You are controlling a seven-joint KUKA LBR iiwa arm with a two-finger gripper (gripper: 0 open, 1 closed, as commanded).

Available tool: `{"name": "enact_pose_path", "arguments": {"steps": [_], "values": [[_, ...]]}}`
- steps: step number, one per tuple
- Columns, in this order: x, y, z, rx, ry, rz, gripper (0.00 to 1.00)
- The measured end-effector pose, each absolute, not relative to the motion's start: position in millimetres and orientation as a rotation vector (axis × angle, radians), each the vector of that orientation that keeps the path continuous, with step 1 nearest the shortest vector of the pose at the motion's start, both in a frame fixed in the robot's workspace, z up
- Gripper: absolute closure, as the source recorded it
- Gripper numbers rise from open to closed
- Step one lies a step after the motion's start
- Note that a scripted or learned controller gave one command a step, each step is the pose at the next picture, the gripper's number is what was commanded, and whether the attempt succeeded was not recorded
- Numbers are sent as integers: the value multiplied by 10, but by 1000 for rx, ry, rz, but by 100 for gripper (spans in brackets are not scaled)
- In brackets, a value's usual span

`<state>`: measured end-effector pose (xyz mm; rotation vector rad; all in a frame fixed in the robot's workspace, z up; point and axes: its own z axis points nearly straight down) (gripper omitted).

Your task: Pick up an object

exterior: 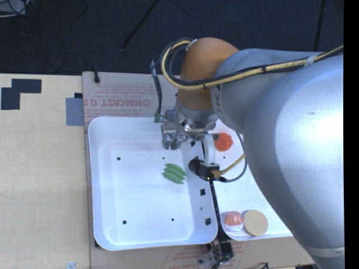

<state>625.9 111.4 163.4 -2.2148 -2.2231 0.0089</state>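
The green pod-shaped object lies on the floor of the left white bin, toward its right side, and you can see it resting free with nothing touching it. Your gripper hangs just above and behind it, near the bin's far right corner; you cannot tell how it is set. In the right bin sit an orange piece, a pink-and-white item and a tan disc.
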Motion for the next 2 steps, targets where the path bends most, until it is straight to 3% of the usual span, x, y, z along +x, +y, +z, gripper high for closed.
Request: {"name": "enact_pose_path", "arguments": {"steps": [1, 2], "values": [[6357, 1796, 1527, -2214, -2226, 1, 100], [6345, 2464, 1980, -2214, -2228, -5, 100]]}}
